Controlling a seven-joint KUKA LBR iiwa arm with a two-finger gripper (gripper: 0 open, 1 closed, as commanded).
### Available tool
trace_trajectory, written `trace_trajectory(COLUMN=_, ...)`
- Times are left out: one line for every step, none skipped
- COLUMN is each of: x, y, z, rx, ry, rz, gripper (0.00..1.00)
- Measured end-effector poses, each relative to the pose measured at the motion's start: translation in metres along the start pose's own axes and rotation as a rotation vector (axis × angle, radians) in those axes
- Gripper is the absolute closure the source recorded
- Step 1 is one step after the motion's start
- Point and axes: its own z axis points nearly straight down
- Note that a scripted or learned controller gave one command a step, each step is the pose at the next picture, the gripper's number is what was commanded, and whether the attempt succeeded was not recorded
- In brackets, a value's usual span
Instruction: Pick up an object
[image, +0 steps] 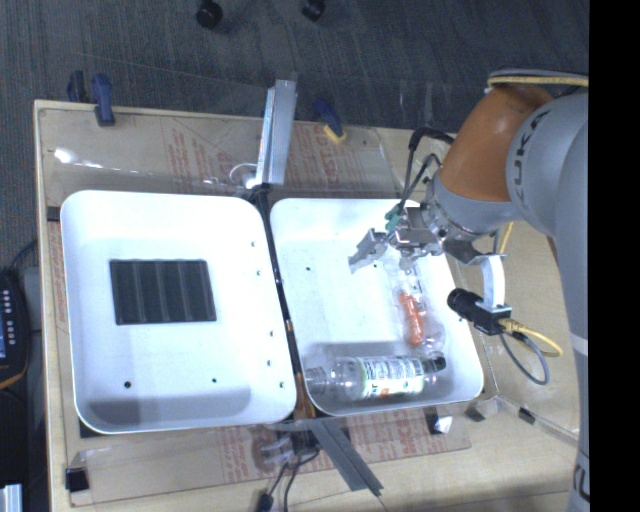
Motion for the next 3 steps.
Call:
trace_trajectory(x=0.014, y=-0.062, z=0.070, rx=0.003, ry=0.001, rz=-0.078, gripper=0.00)
trace_trajectory(x=0.014, y=-0.061, z=0.060, rx=0.003, ry=0.000, rz=-0.081, gripper=1.00)
trace_trajectory(x=0.014, y=-0.061, z=0.060, rx=0.003, ry=0.000, rz=-0.080, gripper=0.00)
